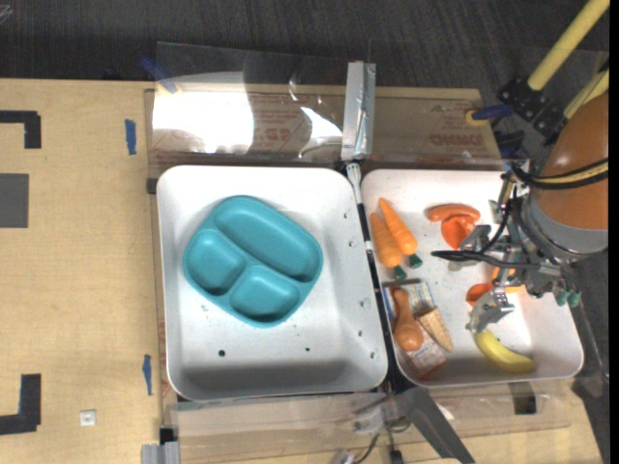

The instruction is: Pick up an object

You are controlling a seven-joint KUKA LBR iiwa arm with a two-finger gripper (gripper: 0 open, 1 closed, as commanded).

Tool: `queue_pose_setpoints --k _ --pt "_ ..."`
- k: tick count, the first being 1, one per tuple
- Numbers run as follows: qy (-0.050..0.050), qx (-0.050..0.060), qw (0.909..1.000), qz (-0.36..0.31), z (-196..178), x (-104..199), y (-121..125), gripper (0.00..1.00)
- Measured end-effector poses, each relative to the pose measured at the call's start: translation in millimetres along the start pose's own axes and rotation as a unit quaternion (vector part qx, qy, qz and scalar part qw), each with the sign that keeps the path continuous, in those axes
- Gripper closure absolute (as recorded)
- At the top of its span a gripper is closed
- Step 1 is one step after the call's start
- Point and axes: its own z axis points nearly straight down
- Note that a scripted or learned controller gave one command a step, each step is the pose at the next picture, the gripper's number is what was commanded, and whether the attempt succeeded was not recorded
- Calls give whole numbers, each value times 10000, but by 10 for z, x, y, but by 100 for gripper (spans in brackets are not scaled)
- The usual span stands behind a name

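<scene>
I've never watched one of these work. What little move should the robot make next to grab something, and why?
Probably a short drop straight down. The hand hangs low over the right bin, just above the banana near the front edge, with an orange piece beside it. The banana looks closest, so lowering onto it seems the likeliest step.

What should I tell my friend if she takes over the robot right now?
Gripper: low in the right bin, just above the banana; whether it grips anything can't be told from here.
Right bin: two carrots near the divider, an orange-red piece at the top, a small bottle and packet at the lower left, banana at the lower right.
Left bin: a teal divided tray.
Done: nothing visibly lifted.
Left: grab one object and raise it.
</scene>
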Motion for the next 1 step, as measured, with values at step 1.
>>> queue_pose_setpoints --k 1 --pt "41 -11 9999 -115 871 -454 -291 0"
